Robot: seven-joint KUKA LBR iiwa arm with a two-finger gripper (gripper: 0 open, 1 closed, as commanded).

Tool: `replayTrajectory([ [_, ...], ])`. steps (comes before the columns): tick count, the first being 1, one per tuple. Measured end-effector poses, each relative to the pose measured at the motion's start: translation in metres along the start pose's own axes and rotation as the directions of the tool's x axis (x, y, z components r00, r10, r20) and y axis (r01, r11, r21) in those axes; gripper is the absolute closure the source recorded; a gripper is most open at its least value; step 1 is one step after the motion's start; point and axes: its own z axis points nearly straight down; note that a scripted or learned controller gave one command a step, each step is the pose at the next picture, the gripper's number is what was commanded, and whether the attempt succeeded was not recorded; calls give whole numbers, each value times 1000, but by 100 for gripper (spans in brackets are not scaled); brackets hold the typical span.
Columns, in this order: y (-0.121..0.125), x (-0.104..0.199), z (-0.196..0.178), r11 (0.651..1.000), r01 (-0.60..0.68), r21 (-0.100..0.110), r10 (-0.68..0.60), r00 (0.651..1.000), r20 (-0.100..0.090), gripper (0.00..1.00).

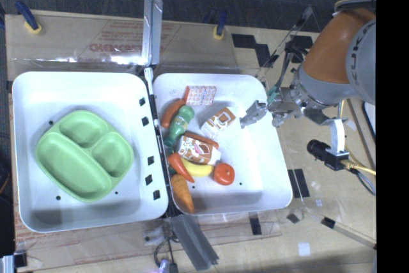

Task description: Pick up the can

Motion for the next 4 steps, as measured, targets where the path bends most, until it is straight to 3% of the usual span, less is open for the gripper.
replayTrajectory([
  [1, 49, 68, 128, 977, -214, -1, 214, 977, 0, 0],
  [2, 48, 45, 127, 941, -338, -3, 338, 941, 0, 0],
  [3, 47, 47, 118, 943, -332, 1, 332, 943, -1, 100],
  [4, 50, 76, 14, 755, -656, 1, 656, 755, 0, 100],
])
